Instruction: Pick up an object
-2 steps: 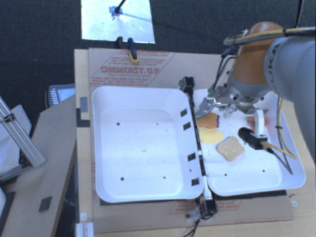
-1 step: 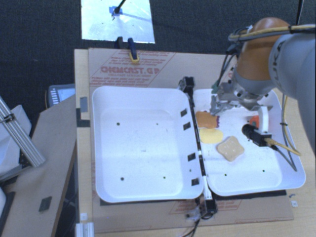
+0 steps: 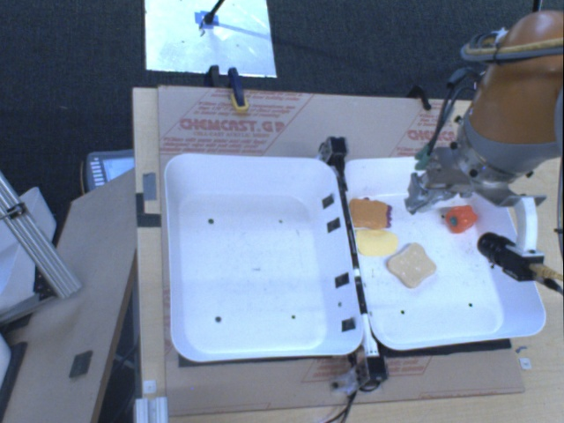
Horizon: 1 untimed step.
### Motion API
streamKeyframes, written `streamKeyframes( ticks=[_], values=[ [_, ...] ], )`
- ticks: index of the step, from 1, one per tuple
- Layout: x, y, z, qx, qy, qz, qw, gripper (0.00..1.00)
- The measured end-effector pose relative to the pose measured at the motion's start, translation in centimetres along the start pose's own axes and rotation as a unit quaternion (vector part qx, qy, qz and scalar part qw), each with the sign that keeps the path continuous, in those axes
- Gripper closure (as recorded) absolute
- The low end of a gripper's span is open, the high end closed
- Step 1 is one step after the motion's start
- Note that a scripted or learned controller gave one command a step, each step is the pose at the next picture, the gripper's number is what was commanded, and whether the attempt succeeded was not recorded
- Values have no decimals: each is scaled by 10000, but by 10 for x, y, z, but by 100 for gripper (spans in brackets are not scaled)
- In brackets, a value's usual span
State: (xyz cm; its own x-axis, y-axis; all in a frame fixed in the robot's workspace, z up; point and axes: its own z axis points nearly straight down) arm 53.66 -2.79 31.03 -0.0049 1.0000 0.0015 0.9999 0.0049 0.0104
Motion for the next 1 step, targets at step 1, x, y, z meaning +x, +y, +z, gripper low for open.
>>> streamKeyframes(
  ticks=[1],
  values=[
    [99,15,12,41,13,-47,10000,100]
  ],
)
